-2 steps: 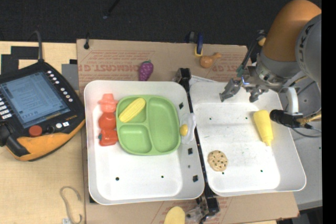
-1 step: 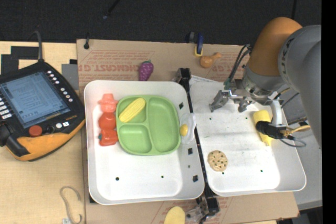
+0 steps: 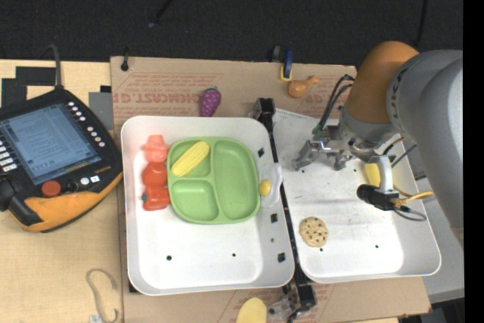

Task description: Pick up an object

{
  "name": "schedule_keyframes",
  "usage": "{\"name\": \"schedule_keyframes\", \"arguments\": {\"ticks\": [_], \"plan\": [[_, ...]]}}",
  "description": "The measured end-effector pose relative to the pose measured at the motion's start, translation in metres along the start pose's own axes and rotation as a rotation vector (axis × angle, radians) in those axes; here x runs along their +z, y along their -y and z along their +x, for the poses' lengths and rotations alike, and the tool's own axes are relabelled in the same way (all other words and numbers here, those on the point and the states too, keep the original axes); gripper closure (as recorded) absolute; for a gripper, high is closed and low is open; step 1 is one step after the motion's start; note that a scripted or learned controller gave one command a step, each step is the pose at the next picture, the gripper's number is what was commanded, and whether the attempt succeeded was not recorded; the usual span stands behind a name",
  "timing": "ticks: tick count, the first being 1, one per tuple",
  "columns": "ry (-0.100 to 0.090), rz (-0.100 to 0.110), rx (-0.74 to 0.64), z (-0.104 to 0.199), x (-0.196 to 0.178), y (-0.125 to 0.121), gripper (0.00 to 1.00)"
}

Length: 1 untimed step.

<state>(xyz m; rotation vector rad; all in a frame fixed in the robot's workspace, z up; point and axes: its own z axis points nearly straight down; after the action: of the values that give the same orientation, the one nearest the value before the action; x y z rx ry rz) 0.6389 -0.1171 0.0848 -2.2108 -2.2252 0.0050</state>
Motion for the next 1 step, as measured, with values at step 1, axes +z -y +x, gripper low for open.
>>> {"name": "schedule_keyframes", "arguments": {"ticks": [1], "plan": [[0.0, -0.003, 0.0, -0.0004, -0.013, -0.0009, 1.0]]}}
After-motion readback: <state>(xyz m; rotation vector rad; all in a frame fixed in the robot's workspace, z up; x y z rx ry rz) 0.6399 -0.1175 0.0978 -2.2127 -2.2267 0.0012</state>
